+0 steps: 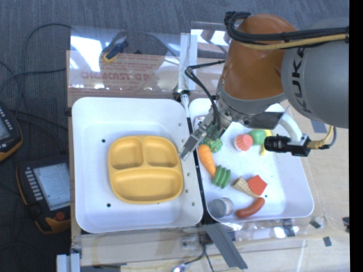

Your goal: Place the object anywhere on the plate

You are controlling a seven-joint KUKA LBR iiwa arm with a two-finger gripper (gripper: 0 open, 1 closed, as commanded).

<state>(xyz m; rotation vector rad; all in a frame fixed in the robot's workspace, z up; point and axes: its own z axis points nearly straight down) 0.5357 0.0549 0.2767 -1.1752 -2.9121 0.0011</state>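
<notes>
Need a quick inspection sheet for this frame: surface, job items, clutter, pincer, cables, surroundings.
Surface: two white bins, left bin, right bin.
Job's things: yellow plate in left bin, nothing on it; carrot in right bin.
Clutter: green piece, sausage, red block, metal cup, all in right bin.
Grippers: pincer over the carrot's leafy end; grip unclear.
Cables: black cable on arm.
Surroundings: handheld controller on carpet, left.

Yellow plate (146, 169), orange carrot (207, 161), red sausage (250, 208), white bins (91, 220).

Yellow plate (146, 168) in left bin (91, 118), toy carrot (207, 161) beside.
</notes>
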